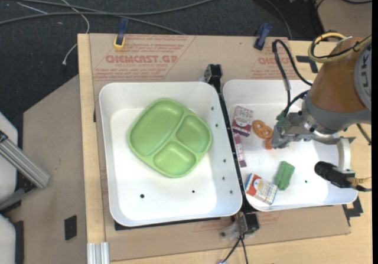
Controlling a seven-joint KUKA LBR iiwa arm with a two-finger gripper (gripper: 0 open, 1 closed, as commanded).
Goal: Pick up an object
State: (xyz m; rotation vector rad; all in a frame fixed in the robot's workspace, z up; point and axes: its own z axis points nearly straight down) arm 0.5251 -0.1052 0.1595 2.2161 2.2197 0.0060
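My gripper (276, 137) hangs low over the middle of the right bin (307, 198), reaching in from the right. An orange ring (261, 129) lies just to its left, and an orange bit shows right under the gripper tip. A purple-and-white packet (241, 122) lies along the bin's left wall. A green block (284, 175) sits below the gripper, toward the front. A small red, white and blue box (260, 189) rests at the front left corner. I see nothing lifted off the bin floor.
The left bin (118, 198) holds a green divided plate (170, 137) near its middle. A black divider with clamps runs between the two bins. Cardboard lies under both bins, with cables on the dark floor behind.
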